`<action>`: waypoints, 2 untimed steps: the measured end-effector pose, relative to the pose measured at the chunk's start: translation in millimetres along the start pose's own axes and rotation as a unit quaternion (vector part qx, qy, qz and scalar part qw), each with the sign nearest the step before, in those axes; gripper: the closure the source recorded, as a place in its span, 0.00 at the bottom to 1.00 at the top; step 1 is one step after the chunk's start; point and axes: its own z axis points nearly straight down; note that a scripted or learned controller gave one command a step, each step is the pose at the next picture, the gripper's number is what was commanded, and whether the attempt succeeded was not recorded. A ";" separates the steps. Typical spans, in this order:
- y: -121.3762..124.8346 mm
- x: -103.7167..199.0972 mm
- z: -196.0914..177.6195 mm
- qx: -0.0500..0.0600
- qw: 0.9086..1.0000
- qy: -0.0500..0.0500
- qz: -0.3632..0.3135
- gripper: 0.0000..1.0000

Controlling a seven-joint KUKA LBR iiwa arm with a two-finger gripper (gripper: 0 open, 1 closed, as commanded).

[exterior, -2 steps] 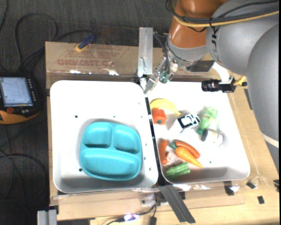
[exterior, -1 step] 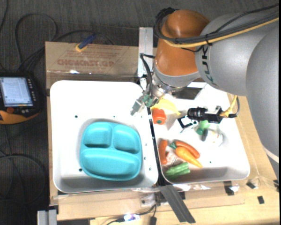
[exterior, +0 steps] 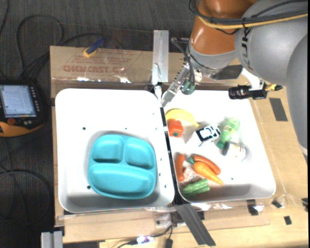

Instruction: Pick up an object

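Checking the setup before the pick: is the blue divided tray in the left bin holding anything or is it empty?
Empty. The blue tray lies flat in the left bin, all three compartments bare blue; the toy food sits in the right bin.

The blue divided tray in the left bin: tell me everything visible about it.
The blue divided tray is a turquoise, smooth, plastic-looking plate with rounded corners and three compartments: two smaller ones along its far side and one wide one nearer the camera. It lies flat and upright on the floor of the left bin, slightly rotated, toward the bin's near right side. Nothing sits in its compartments.
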 end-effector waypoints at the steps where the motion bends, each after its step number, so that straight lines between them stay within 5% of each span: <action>1: -13.9 54.5 16.3 0.000 1.000 0.001 -0.008 1.00; 2: 41.1 10.7 -6.9 -0.001 0.986 0.000 -0.164 1.00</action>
